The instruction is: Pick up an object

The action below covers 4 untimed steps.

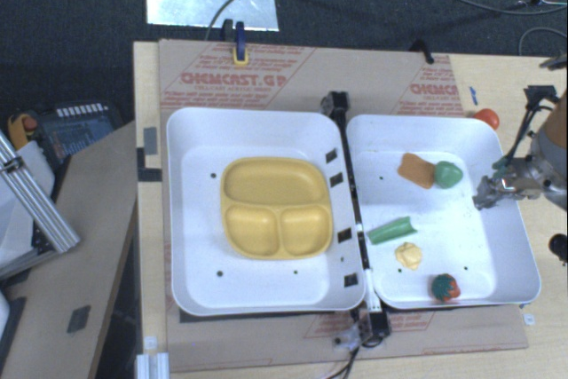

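In the right bin (497,217) lie an orange block (415,169) touching a green ball (448,174), a long green piece (390,231), a small pale yellow object (408,256) and a red-and-green ball (445,287). My gripper (488,193) hangs over the right part of this bin, right of the green ball and apart from every object. Nothing shows between its tips.
The left bin (191,191) holds a yellow divided tray (275,207). A red-orange ball (485,117) sits on the bench behind the right bin. A black divider with clips (348,200) runs between the bins. A side table (53,217) stands at left.
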Motion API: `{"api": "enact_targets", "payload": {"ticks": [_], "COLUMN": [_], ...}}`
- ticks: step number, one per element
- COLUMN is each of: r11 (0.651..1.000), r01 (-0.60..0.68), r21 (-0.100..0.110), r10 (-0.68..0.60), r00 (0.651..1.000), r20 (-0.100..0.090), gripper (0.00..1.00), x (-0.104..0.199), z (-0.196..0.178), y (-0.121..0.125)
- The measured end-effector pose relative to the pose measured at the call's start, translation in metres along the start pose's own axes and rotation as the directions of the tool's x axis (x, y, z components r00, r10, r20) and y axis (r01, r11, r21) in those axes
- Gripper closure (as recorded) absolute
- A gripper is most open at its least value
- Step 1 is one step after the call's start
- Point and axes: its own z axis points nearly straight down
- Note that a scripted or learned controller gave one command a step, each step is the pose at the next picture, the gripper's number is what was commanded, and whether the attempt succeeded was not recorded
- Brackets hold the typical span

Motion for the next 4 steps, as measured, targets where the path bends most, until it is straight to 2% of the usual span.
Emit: {"api": "enact_targets", "payload": {"ticks": [1, 2, 3, 4], "r11": [1.000, 1.000, 1.000, 1.000], "r01": [0.000, 0.005, 0.006, 0.006], "r21": [0.000, 0.005, 0.003, 0.005], "r10": [0.000, -0.005, -0.006, -0.006], "r00": [1.000, 1.000, 1.000, 1.000], "r20": [0.001, -0.003, -0.004, -0.005], "gripper": [1.00, 1.00, 1.00, 1.00], "x": [-0.005, 0.045, 0.096, 0.156], "z": [-0.045, -0.032, -0.041, -0.034], "y": [0.001, 0.021, 0.040, 0.051]}}
